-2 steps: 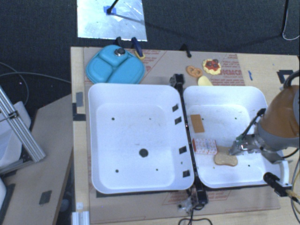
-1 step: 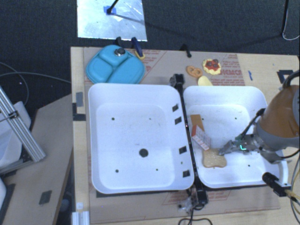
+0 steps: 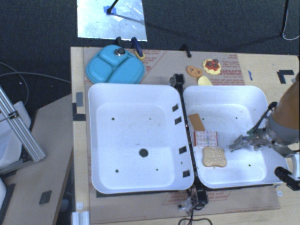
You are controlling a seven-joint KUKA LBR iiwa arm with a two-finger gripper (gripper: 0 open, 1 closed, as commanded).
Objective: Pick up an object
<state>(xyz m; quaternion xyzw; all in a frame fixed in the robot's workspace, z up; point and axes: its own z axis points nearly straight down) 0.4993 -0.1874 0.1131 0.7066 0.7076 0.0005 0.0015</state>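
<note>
Gripper (image 3: 234, 146): right of frame, low over right bin (image 3: 243, 97); grip state impossible to tell.
Toast slice (image 3: 214, 157): just left of gripper, on bin floor.
Patterned card (image 3: 205, 138): above toast.
Brown block (image 3: 197, 122): upper left of card.
Blue plate (image 3: 115, 65): upper left, on desk (image 3: 262, 67).

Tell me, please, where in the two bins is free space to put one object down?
Left bin: bare apart from a dark disc. Right bin: bare along its far wall; crowded near the divider with wafer, cracker, toast and gripper.

Right bin (image 3: 253, 95) — wafer (image 3: 196, 122), card (image 3: 205, 138), toast (image 3: 214, 157) along left side
</note>
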